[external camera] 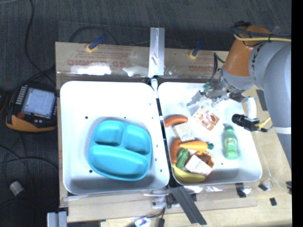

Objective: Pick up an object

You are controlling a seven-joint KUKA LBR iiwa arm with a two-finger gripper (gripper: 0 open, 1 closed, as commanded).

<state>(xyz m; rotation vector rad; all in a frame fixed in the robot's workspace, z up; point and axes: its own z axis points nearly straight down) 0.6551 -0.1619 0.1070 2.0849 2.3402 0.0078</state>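
My gripper (207, 92) hangs over the back of the right bin (246, 174), just above and behind a white and orange packet (207, 118). In the same bin lie a green bottle (230, 144), a reddish sausage (175, 120), a checked cracker (184, 132), a carrot (193, 145), a white box (194, 164) and a banana (188, 175), piled along the bin's left side. The view is too small to show whether anything is in the gripper.
A blue divided plate (120, 148) lies in the left bin (75, 98). A metal post (156, 51) rises behind the wall between the bins. A black part (244, 121) sticks in over the right bin's right rim. A handheld pendant (35, 105) lies on the floor at left.
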